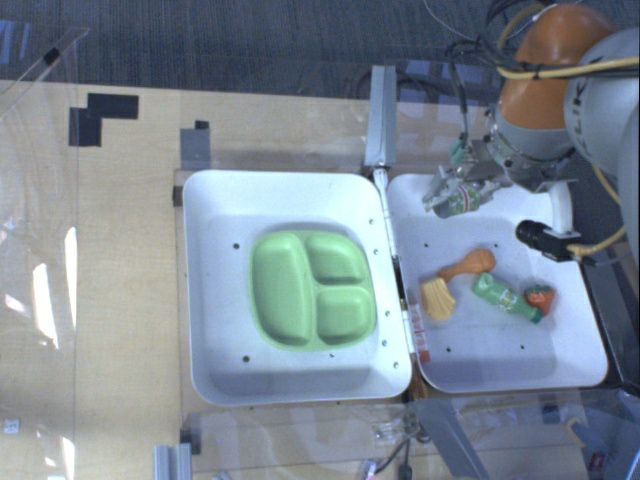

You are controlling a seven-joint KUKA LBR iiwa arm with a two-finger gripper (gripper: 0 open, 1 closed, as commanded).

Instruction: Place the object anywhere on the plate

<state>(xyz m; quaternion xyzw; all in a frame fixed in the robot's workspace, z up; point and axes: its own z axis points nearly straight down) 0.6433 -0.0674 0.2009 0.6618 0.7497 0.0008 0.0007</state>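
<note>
A green divided plate [310, 288] lies in the middle of the left bin [215, 218]. In the right bin [500, 368] a small brush [452, 280] with an orange handle and yellow bristles lies near the centre. Just right of the brush is a green bottle-shaped toy [510, 298] with a red and orange end. My gripper [450, 193] hangs over the far left corner of the right bin, above and away from both objects. A small green and white patch shows at its tip, and I cannot make out what that patch is.
A raised metal divider [380, 128] runs between the two bins. A black cable end [545, 238] hangs over the right bin's right side. The arm's orange band [545, 68] and cables loom over the far right corner.
</note>
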